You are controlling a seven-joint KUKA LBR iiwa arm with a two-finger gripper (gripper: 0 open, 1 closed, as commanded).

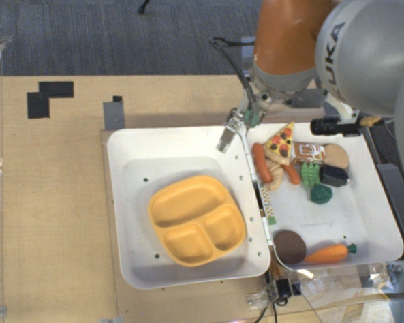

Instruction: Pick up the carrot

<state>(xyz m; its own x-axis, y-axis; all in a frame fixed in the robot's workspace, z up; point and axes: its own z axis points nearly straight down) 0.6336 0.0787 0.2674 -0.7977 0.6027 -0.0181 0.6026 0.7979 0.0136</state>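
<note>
The carrot [326, 254] lies at the lower edge of the right bin [376, 211], just beside a brown disc [289, 246]. The gripper [232, 131] hangs at upper centre of the frame, over the divide between the bins, well apart from the carrot; whether its jaws are wide or narrow I cannot tell. A yellow divided tray [196, 220] sits in the left bin [132, 196].

Bright even overhead light, soft shadows, sharp focus, mild glare.
</note>
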